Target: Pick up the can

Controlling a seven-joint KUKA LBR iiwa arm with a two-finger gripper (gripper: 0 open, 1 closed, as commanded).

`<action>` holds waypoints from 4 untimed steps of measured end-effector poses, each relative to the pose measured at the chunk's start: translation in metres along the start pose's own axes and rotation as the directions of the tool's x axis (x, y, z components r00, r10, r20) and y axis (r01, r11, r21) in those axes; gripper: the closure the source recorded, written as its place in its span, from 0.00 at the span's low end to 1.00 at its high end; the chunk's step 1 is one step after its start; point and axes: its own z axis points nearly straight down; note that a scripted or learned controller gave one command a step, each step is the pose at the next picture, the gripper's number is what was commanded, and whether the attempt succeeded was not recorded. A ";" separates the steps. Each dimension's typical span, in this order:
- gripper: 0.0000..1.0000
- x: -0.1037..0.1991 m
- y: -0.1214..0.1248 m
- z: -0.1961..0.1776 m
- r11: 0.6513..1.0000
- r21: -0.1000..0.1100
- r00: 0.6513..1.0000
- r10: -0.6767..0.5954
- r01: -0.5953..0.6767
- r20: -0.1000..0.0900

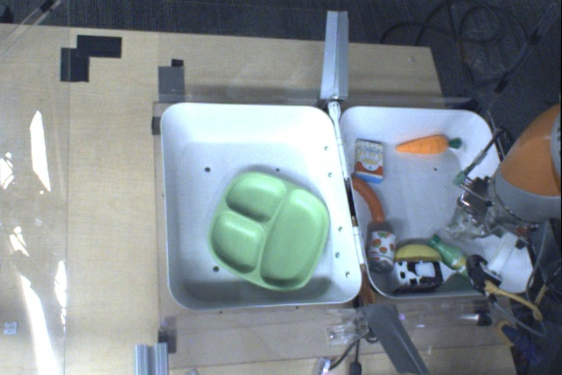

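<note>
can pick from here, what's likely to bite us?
1. Crowding: the small brown-and-white printed can stands in the right white bin's near-left corner, touching the long orange-red sausage and close to the yellow banana and black-and-white cow-patterned piece. The pincer may well clip those.
2. Bin wall: the can sits against the divider, leaving little room for a finger on that side.
3. Approach: the grey arm is across the bin, so it must cross the banana and green item.

A pale wooden bench (88, 189) filled the frame's left and centre. Two shallow white bins lay on it: the left bin (189, 145) centrally, the right bin (413, 189) toward the right edge.
</note>
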 end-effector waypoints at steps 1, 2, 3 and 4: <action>0.00 -0.002 0.000 0.001 1.000 -0.001 1.000 0.002 -0.002 0.003; 0.00 -0.014 -0.002 -0.001 1.000 0.007 1.000 0.007 -0.007 -0.002; 0.00 0.028 0.043 -0.004 1.000 0.008 1.000 -0.013 0.013 0.003; 0.00 0.010 0.032 0.001 1.000 0.004 1.000 0.021 -0.021 -0.003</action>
